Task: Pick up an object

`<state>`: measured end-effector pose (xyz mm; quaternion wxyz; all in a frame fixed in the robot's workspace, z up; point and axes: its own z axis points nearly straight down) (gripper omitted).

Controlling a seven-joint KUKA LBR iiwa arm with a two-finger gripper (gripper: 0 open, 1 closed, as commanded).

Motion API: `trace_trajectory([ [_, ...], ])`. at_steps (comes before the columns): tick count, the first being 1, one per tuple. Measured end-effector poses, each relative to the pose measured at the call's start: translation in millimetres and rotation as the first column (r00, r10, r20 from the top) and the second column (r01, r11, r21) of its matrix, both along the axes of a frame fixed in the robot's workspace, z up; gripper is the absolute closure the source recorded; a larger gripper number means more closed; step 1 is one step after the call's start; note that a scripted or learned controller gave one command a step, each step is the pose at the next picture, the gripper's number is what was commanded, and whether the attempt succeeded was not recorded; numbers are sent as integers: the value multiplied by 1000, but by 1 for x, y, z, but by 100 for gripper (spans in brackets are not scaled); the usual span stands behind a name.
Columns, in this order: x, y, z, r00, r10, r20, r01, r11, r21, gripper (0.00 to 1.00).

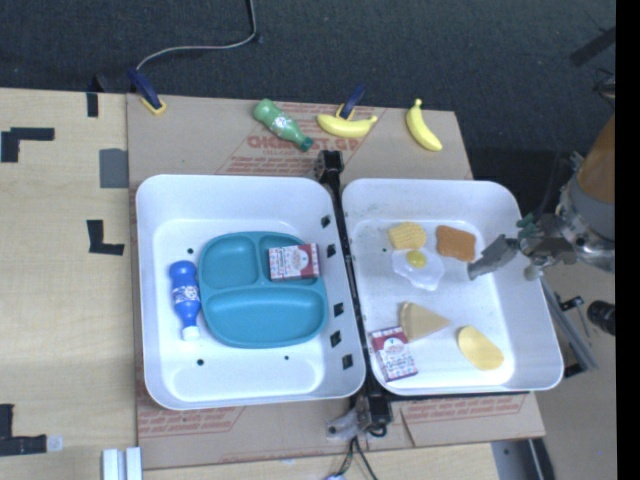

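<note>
Bins: two. Left bin [160, 208] holds one teal tray [262, 293], one small carton [292, 262], one blue bottle [184, 298]. Right bin [500, 203] holds six food toys, including another carton [394, 354]; lettering unreadable. Gripper [497, 258] hovers there, finger state unclear.

one fixed camera overhead, slanted down, both bins [150, 298] framed

Pincer [497, 258] low at right, arm slanting
</note>
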<state>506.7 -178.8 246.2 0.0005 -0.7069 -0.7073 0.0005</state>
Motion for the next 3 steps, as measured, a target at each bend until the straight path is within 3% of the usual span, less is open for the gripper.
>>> trace_trajectory([
  [1,1,42,-95,1000,0,-2,0,1000,1,0],
  [2,-15,68,-158,1000,-1,1,1,1000,1,0],
  [3,-15,68,-148,1000,-1,2,1,1000,-1,100],
])
